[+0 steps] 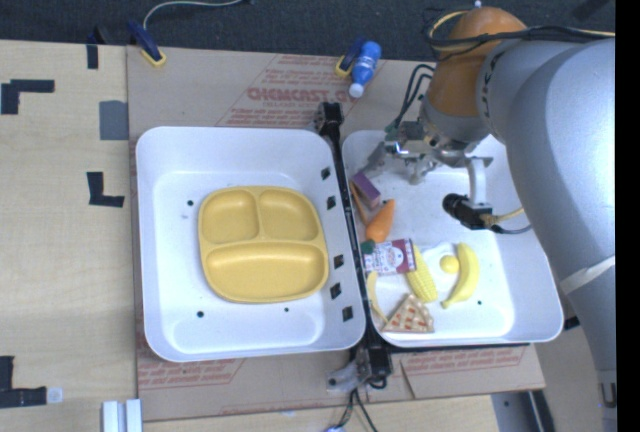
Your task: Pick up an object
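Observation:
My gripper (408, 156) hangs over the far part of the right bin (522, 292), below the orange wrist band. It is just right of a purple block (364, 188) and above an orange carrot (379, 219). Nothing is visibly held in it. Nearer the front of that bin lie a pink-and-white carton (391, 257), a corn cob (420, 278), a banana (463, 275) and a pizza slice (408, 316).
The left bin (165, 220) holds a yellow divided plate (262, 242). A blue-and-white bottle (362, 63) lies on the cardboard beyond the bins. A black divider (340, 210) runs between the bins. The arm's grey body covers the right side.

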Controlling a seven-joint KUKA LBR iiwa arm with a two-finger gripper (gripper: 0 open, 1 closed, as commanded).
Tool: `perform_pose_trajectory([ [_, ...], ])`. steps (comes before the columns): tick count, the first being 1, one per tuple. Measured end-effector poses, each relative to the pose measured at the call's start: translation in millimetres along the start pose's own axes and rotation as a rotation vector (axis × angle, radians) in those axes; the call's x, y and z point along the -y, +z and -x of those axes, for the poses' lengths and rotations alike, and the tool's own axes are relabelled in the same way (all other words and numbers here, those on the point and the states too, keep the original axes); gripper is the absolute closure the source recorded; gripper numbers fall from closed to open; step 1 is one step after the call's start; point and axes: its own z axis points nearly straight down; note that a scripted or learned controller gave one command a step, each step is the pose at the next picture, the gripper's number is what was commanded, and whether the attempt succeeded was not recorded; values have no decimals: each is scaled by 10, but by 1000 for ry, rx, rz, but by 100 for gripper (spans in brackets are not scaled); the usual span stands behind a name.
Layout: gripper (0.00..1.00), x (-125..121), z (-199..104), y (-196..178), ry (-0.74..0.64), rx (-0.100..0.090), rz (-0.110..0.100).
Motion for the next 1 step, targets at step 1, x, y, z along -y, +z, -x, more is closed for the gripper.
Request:
perform_pose_trajectory([
  [1,0,2,-68,2,1,1,0],
])
